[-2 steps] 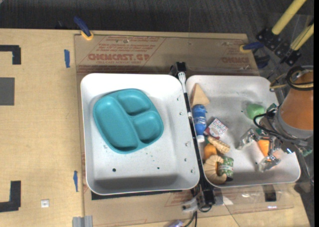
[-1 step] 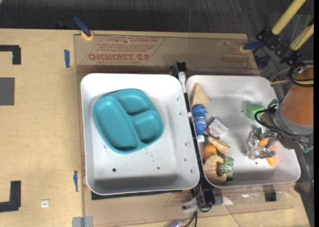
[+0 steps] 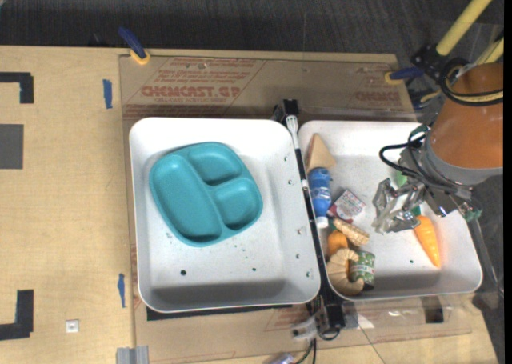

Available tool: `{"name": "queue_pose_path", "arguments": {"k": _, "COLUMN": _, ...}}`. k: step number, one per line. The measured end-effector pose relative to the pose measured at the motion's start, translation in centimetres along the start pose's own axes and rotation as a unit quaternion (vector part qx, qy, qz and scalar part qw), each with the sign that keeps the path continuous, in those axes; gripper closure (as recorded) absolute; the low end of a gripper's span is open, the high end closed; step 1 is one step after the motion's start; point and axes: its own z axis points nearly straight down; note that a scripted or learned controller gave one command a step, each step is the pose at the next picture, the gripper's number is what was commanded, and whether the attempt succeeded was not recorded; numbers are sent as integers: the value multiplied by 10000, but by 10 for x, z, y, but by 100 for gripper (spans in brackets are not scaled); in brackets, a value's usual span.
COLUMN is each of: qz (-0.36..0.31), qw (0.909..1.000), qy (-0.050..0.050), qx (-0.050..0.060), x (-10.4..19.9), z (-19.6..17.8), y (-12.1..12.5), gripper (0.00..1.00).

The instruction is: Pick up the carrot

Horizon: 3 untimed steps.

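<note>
A: Nearest the camera, along the lower edge, we see the tabletop [image 3: 64, 194], a pale wooden board marked with black squares and bits of blue tape. What lies just beyond it?

B: Two shallow white bins set side by side. In the near corner of the right bin [image 3: 456, 278] we find a cluster of small items: a round tan piece [image 3: 342, 265] touching a small green packet [image 3: 365, 266], and just behind them an orange piece [image 3: 339, 241].

A: And the carrot?

B: We see the carrot [image 3: 426, 238] on the right side of the right bin, lying on the floor of the bin with its green top towards the far side and its tip pointing towards us. It lies free, with nothing clamped around it.

A: Where is the gripper in relation to it?

B: The gripper [image 3: 392, 209] hangs just to the left of the carrot's top, its metal fingers pointing down and towards the left. We cannot tell from this view how far apart the fingers stand, and we see nothing held between them.

A: What else do we note farther back?

B: A blue bottle [image 3: 320, 190] lies against the bin's left wall, with a tan cone [image 3: 319, 152] behind it. The left bin [image 3: 160, 274] holds a teal divided tray [image 3: 206, 191]. Farthest off, a cardboard sheet [image 3: 192, 86] with red lettering lies beyond both bins.
</note>
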Motion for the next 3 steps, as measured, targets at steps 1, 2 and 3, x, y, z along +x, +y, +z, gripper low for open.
{"name": "queue_pose_path", "arguments": {"k": 1, "qz": 20, "qw": 10000, "qy": 24, "qx": -6, "x": 2, "z": 2, "y": -1, "gripper": 0}}
{"name": "queue_pose_path", "arguments": {"k": 2, "qz": 181, "qw": 9998, "qy": 35, "qx": -24, "x": -20, "z": -10, "y": 69, "gripper": 0}}
{"name": "queue_pose_path", "arguments": {"k": 3, "qz": -779, "qw": 9970, "qy": 49, "qx": -21, "x": 3, "z": -9, "y": 78, "gripper": 0}}
